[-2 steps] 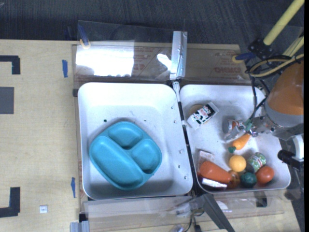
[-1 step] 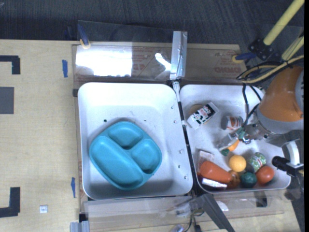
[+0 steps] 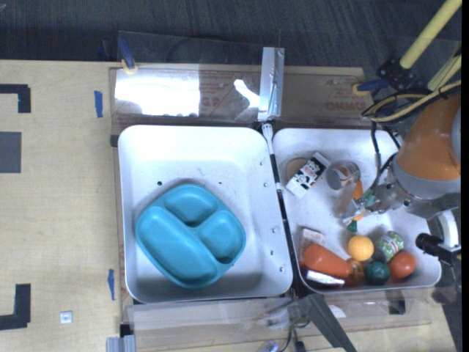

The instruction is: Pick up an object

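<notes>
Left bin (image 3: 146, 152) has a blue divided plate (image 3: 190, 235) sitting in it. Right bin (image 3: 322, 141) is cluttered: orange ball (image 3: 360, 248), carrot (image 3: 324, 259), red and green bits near the front edge, a small cow-print carton (image 3: 308, 174). The gripper (image 3: 363, 205) is low among them, fingers too blurry to call.

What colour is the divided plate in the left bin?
Light blue; the camera view shows the plate clearly.

Print on cardboard panel (image 3: 220, 94) — faint, unreadable
</notes>
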You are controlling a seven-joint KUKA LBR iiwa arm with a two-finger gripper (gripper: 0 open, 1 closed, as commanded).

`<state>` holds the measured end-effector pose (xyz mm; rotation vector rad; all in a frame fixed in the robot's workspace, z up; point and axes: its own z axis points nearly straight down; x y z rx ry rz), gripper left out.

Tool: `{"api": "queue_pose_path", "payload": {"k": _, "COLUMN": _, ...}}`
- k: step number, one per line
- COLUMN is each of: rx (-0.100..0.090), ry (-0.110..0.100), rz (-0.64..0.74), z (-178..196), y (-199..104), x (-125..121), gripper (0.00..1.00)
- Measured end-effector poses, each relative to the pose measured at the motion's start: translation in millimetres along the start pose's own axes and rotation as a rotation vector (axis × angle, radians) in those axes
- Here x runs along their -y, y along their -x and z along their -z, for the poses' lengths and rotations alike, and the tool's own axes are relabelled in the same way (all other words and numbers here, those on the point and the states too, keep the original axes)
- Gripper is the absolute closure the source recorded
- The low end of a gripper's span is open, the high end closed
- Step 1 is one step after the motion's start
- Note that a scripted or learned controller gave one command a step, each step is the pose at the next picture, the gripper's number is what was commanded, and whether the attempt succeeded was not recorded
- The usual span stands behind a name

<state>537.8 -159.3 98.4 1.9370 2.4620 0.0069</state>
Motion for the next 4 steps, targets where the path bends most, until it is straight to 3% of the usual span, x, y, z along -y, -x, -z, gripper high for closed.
{"api": "queue_pose_path", "payload": {"k": 1, "rx": -0.002, "ry": -0.006, "rz": -0.048, "z": 18.6, "y": 4.6, "x": -31.2, "gripper": 1.00}}
{"api": "queue_pose_path", "payload": {"k": 2, "rx": -0.002, "ry": -0.001, "rz": -0.086, "z": 108.0, "y": -34.6, "x": -85.1, "gripper": 1.00}}
{"api": "queue_pose_path", "payload": {"k": 3, "rx": 0.000, "ry": -0.001, "rz": -0.065, "z": 200.2, "y": -35.8, "x": -137.0, "gripper": 1.00}}
{"api": "queue_pose_path", "payload": {"k": 4, "rx": -0.004, "ry": -0.007, "rz": -0.044, "z": 229.4, "y": -77.5, "x": -93.0, "gripper": 1.00}}
